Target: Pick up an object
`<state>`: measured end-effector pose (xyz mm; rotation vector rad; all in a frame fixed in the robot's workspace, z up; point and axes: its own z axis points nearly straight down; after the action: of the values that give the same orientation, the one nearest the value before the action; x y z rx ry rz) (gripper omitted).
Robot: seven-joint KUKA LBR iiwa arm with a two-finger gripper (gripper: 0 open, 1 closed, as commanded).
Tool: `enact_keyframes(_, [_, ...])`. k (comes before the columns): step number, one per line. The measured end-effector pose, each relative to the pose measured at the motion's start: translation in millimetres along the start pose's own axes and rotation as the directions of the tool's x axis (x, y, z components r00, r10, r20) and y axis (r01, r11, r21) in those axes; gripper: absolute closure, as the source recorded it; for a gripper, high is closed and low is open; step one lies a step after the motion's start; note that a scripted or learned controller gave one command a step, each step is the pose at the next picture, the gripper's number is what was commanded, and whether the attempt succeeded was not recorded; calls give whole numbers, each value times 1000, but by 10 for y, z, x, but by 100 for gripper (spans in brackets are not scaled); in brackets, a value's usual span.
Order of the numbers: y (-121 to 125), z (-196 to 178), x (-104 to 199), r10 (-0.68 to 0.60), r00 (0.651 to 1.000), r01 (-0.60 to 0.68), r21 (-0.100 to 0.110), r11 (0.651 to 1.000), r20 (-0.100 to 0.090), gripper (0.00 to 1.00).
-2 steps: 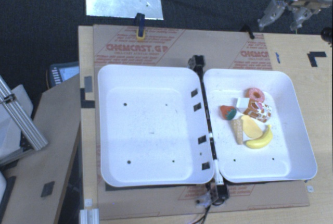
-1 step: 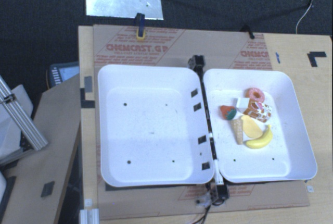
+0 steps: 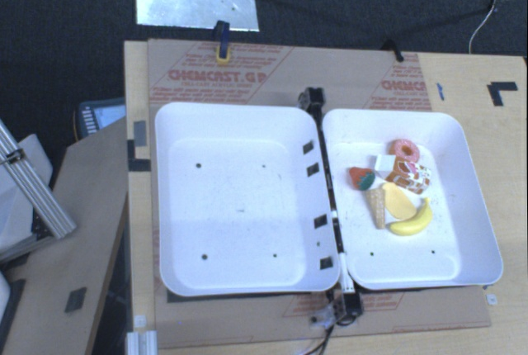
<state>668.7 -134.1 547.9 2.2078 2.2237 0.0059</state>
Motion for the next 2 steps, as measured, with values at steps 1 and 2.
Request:
enact_keyframes(1, [0, 7, 1, 0, 1000, 0, 2, 1000, 0, 0])
enact_keyframes(2, [4, -113, 4, -4, 1000, 4, -3, 1000, 2, 100])
